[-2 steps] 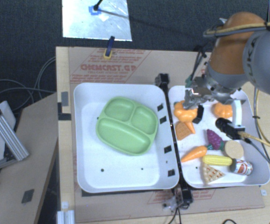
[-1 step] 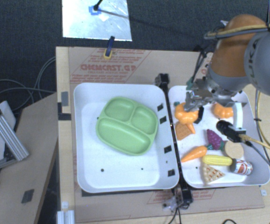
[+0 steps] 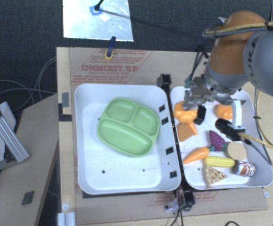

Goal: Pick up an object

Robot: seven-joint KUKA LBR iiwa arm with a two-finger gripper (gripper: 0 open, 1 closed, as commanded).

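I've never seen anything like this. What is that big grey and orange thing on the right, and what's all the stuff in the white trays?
That is a robot arm, seen from one camera fixed above the bench and looking down at a slant. Its claw hangs low over the right bin, just above an orange toy; whether it grips anything cannot be told. That bin holds play food: a carrot, corn, purple grapes, a pizza slice and a small can. The left bin holds a green divided plate.
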